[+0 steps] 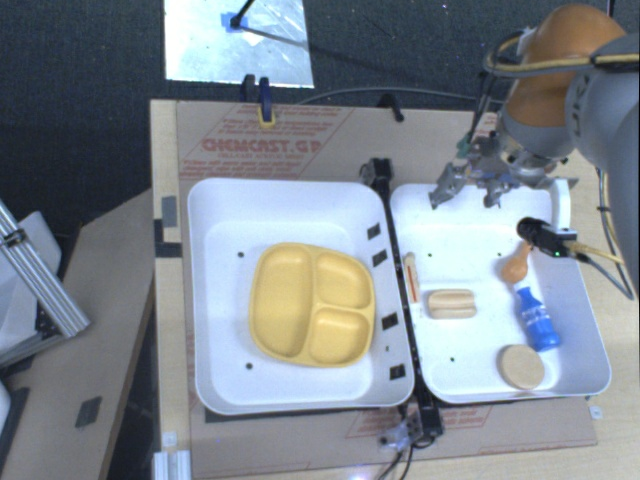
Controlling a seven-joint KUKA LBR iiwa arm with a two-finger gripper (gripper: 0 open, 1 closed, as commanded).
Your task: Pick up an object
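Approach step: the gripper [466, 192] hangs spread and empty over the far end of the right bin [590, 368]; nothing is lifted. Next, presumably, a descent toward the hot dog [450, 304] nearer that bin's middle.

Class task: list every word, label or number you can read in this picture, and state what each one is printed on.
"CHEMCAST GP": red print on the brown paper-faced sheet under the two white bins; the last letters are blurred.
Fainter red lines beneath it: too blurred to read.
Blue plastic bottle in the right bin: label too small to read.
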